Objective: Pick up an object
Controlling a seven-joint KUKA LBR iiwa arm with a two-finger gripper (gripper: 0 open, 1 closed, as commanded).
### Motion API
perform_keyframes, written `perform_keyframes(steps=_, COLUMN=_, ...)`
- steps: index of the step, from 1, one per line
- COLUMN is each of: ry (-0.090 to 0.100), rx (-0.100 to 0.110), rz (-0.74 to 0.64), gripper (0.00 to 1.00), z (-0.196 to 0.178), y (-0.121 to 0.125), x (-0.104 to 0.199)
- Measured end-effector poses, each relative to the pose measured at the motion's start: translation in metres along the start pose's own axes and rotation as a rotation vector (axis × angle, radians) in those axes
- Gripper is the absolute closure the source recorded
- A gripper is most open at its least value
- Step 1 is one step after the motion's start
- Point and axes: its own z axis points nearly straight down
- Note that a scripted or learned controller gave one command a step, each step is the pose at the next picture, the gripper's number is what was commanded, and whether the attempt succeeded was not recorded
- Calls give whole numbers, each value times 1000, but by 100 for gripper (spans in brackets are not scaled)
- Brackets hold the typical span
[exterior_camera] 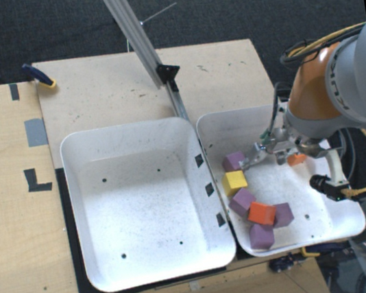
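over the right bin [334, 221], gripper [275, 150] sits beside purple block [233, 161]; jaw state cannot be told.

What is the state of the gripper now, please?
Gripper: over the right bin, beside a purple block; open or closed cannot be told.

On your desk [6, 172] two bins sit side by side. The blocks [251, 200] cluster at the left side of the right bin [341, 220], beside the left bin [144, 204].
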Motion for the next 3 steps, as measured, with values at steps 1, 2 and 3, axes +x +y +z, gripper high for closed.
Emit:
perform_keyframes(steps=1, ry=2, rx=1, rz=-2, gripper=100, z=-9, y=0, x=1)
perform_keyframes(steps=2, ry=2, rx=13, rz=0, gripper=100, z=-71, y=1, x=-4)
perform_keyframes(steps=3, ry=2, rx=12, rz=-2, gripper=100, z=-129, y=10, x=3)
